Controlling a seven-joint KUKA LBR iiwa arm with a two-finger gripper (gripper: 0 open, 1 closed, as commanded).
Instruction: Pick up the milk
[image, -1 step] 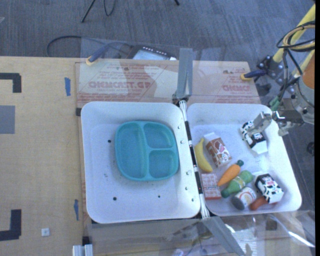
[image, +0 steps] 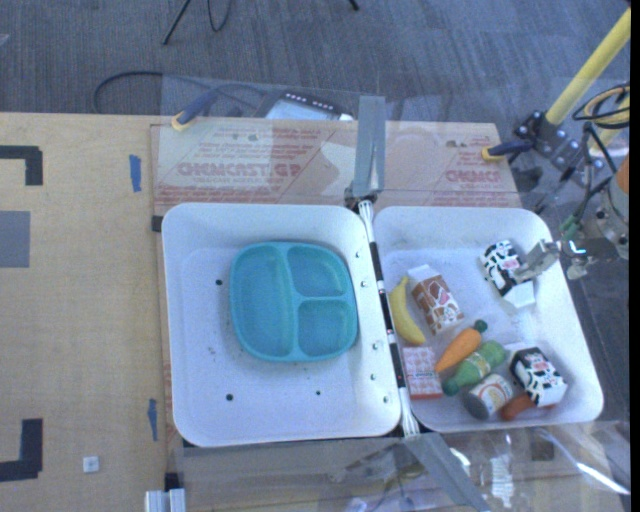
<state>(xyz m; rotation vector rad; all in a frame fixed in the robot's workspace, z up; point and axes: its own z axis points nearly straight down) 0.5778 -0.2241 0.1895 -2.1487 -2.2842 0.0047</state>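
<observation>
Right white bin (image: 560, 300) holds two cow-patterned milk cartons: one (image: 501, 266) near far right wall, one (image: 539, 376) at near right corner. Gripper (image: 545, 257) touching far carton; finger state unclear. Best approach: centre over carton, clear of bin wall. Left bin (image: 190, 330) holds teal divided plate (image: 295, 300). Wooden bench (image: 70, 320), grey carpet (image: 420, 45).

— What sits in the left bin (image: 190, 330)?
— A teal divided plate (image: 294, 300).
— And the right bin (image: 580, 340)?
— A banana (image: 404, 312) beside a brown carton (image: 436, 303), with a carrot (image: 459, 349) below.
</observation>
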